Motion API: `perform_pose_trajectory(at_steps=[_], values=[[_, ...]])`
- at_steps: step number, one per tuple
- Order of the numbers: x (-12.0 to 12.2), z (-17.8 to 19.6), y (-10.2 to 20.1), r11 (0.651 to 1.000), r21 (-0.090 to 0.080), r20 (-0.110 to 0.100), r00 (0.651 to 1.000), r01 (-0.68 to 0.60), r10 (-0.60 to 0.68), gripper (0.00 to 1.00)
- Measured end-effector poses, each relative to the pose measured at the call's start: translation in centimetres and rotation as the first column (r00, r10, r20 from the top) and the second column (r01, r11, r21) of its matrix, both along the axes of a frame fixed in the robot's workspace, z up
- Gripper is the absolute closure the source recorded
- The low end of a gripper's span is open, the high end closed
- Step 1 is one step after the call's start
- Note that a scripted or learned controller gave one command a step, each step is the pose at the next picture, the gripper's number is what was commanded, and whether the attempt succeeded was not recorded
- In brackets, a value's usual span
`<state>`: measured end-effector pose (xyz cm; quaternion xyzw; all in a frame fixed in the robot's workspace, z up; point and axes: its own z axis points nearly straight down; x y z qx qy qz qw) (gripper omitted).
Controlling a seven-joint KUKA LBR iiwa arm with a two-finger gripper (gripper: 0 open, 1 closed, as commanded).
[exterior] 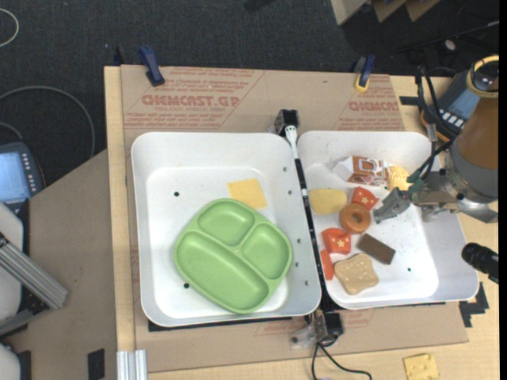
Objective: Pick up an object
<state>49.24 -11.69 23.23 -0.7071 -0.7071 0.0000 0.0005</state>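
Arm: it reaches in from the right, over the right bin [451, 287].
Gripper [390, 207]: it sits low over the right bin's middle, its dark fingers pointing left; whether they are open or closed cannot be told, and nothing shows between them.
Donut [356, 218]: a brown ring just left of the gripper's tip, near the bin's middle.
Yellow piece [327, 200]: left of the donut, close to the bin's left wall.
Red pieces: one [364, 197] lies just beyond the donut, another [337, 241] on its near-left side.
Chocolate bar [375, 248]: dark brown, on the near side of the donut.
Toast [356, 274]: tan slice at the near end, just beside the chocolate bar.
Packet [366, 167]: white and red, at the far end of the right bin.
Left bin [150, 212]: holds a green plate [233, 253] with three compartments toward the near side.
Cheese [247, 192]: a flat yellow square just beyond the plate in the left bin.
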Motion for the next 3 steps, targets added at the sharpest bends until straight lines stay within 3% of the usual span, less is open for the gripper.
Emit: perform_pose_trajectory(at_steps=[1, 2, 3], values=[[4.5, -15.0, 2.3, 1.0, 0.002, -0.004, 1.0, -0.003, 0.003, 0.0], [4.4, -13.3, 2.1, 1.0, -0.001, 0.003, 1.0, 0.002, -0.002, 1.0], [7.2, -4.2, 9.2, 1.0, 0.0, 0.011, 1.0, -0.008, 0.008, 1.0]])
